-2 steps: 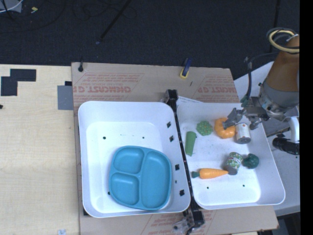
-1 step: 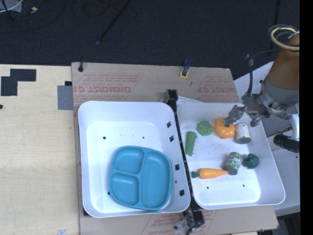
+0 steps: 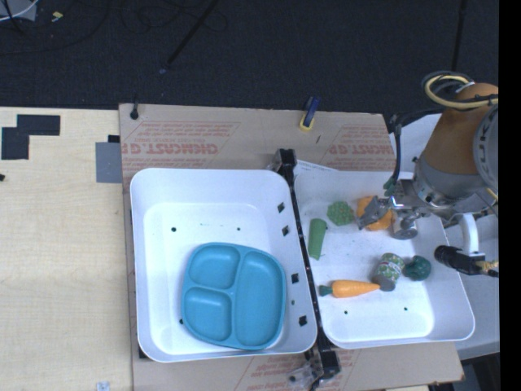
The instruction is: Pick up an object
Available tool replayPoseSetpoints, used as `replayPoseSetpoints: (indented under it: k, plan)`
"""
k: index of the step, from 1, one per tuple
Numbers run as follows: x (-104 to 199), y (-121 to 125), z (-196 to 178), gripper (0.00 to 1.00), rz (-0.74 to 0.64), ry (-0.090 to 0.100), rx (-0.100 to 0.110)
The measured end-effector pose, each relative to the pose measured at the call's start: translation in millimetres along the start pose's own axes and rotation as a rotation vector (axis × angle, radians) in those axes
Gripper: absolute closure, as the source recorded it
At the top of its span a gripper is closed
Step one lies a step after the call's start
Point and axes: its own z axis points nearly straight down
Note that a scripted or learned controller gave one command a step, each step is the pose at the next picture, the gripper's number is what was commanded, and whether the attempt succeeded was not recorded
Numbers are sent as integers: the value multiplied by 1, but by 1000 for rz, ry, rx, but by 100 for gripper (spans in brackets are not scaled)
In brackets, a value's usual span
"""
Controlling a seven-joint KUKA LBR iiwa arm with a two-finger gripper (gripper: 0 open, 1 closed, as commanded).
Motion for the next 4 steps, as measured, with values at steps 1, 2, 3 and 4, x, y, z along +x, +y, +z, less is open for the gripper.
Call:
replayPoseSetpoints:
  k: [1, 2, 3, 4]
  plan:
    - [3, 0, 54, 0, 0, 3, 1]
    - [2, 0, 40, 100, 1, 1, -1]
    - [5, 4, -21, 100, 0, -2, -9]
    - [3, 4, -84, 100, 0, -2, -9]
